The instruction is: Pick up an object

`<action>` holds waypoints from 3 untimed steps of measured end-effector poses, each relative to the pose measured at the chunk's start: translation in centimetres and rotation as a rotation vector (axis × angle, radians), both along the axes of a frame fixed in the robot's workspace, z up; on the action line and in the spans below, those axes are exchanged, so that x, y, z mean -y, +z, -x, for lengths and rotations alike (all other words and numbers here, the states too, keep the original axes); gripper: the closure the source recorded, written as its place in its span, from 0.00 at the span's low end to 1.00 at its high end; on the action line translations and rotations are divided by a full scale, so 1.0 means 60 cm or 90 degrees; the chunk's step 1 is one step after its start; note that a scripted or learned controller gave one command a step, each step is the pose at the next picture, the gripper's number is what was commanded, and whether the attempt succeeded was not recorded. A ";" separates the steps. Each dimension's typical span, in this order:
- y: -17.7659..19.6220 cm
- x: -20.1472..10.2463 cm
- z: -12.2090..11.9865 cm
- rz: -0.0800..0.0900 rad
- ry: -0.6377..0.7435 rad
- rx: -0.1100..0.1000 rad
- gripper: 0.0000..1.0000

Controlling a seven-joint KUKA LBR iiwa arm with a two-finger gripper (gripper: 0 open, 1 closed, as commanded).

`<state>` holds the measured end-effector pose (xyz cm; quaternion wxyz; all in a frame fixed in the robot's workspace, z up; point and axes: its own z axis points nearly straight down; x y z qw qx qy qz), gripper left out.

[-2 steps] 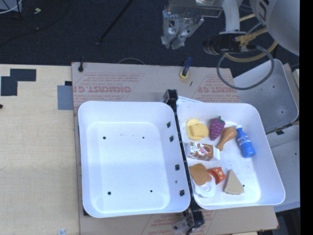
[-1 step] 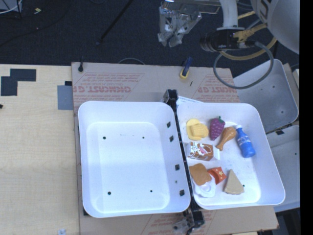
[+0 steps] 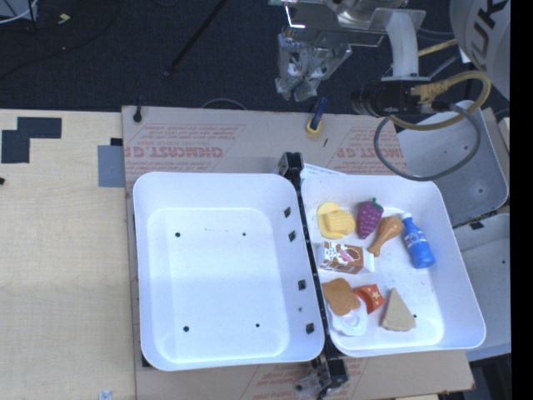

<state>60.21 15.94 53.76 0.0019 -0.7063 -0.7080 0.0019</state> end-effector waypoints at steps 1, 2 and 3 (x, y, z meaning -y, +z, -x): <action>-0.001 -0.026 0.051 0.000 -0.001 0.000 1.00; -0.001 -0.032 0.093 0.001 -0.002 0.000 1.00; -0.001 -0.060 0.157 0.001 -0.001 0.000 1.00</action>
